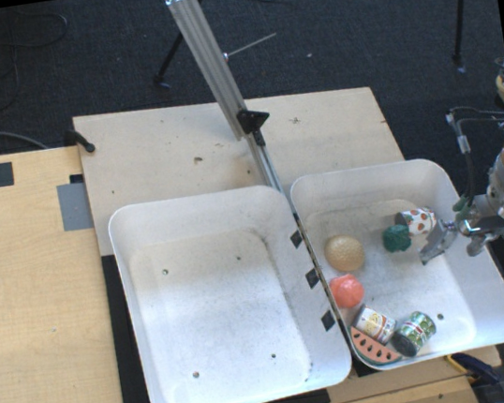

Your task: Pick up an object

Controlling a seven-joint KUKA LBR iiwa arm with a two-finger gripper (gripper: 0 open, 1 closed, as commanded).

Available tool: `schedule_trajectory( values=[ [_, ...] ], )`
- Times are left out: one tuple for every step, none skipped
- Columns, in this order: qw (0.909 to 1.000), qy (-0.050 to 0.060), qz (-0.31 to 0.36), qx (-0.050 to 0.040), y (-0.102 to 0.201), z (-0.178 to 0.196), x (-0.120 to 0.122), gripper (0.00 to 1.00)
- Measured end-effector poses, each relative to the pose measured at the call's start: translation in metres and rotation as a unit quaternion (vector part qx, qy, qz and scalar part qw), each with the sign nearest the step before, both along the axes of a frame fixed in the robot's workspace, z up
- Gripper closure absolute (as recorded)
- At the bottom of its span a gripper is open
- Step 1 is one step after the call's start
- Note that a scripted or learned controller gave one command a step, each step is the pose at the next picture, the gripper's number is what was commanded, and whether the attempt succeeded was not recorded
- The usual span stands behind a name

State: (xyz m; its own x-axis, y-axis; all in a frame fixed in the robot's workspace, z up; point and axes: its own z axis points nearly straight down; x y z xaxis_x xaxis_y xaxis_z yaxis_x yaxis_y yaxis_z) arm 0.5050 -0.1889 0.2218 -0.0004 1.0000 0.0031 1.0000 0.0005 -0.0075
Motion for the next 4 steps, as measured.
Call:
schedule_trajectory(
  values=[
    [1.0000,-0.002,-0.001,-0.0009,-0.001,0.002,0.001,0.00],
    [1.0000,0.000,0.000,0.0001,0.003,-0.059,0.006,0.00],
    [1.0000,0.000,-0.001,-0.0001,-0.006,-0.113,0.005,0.00],
    [1.0000,-0.003,-0.001,-0.0011,-0.005,-0.130,0.006,0.00]
  ],
)
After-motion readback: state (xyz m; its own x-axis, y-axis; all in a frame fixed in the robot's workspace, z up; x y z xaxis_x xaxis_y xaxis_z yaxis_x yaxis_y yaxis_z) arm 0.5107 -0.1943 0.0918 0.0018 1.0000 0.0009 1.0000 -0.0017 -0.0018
